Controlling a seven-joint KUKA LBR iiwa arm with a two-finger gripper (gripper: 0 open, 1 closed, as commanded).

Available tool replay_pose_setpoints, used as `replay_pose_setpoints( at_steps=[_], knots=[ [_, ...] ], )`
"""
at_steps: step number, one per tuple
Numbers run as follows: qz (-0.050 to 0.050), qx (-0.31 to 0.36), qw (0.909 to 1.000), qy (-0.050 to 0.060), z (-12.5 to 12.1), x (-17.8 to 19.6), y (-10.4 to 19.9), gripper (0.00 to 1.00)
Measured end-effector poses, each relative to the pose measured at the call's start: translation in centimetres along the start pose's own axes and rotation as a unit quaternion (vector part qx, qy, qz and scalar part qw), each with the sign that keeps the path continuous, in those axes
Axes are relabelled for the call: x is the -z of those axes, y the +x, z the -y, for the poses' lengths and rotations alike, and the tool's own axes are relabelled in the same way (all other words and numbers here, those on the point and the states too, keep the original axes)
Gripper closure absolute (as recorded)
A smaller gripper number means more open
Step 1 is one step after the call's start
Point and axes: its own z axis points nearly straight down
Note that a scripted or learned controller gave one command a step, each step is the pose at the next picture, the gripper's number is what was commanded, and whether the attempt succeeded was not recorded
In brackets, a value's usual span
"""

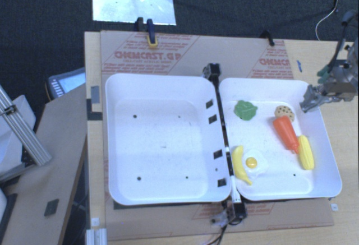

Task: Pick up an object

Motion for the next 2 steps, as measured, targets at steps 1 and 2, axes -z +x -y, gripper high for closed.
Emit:
replay_pose_setpoints(
  at_steps=[1,2],
  knots=[
    [0.000,0.003,1.0000,-0.002,-0.1,1.1,0.0,1.00],
    [0.001,0.006,1.0000,-0.004,-0.2,2.2,0.0,1.00]
  ],
)
